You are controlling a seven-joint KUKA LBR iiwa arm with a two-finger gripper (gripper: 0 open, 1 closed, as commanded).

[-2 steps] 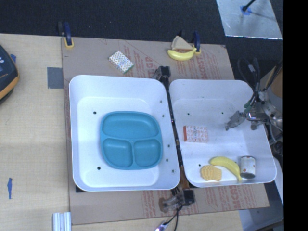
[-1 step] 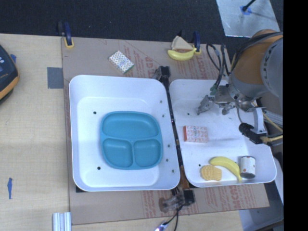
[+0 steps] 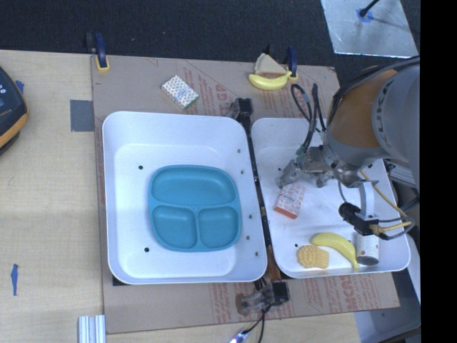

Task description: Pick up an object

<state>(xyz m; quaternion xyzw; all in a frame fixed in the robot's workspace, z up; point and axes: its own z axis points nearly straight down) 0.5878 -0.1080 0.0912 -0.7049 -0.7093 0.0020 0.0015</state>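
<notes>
**A:** Where is the gripper?

**B:** The gripper is over the right bin, about midway between that bin's far and near edges and closer to its left wall. I cannot tell from this slant whether it is apart or together.

**A:** What is there to pick up?

**B:** A small packet, white with an orange-red end, lies flat on the bin floor just beside the gripper, on the side toward the near edge. I cannot make out whether they touch. A yellow banana and a round cracker lie side by side along the near edge.

**A:** Any writing?

**B:** The packet's print is too small to read. The cardboard under the bins has faint reddish lettering, also illegible.

**A:** And the rest?

**B:** The left bin holds a blue divided plate at its middle. On the cardboard's far edge lie a second banana and a patterned sachet.
</notes>
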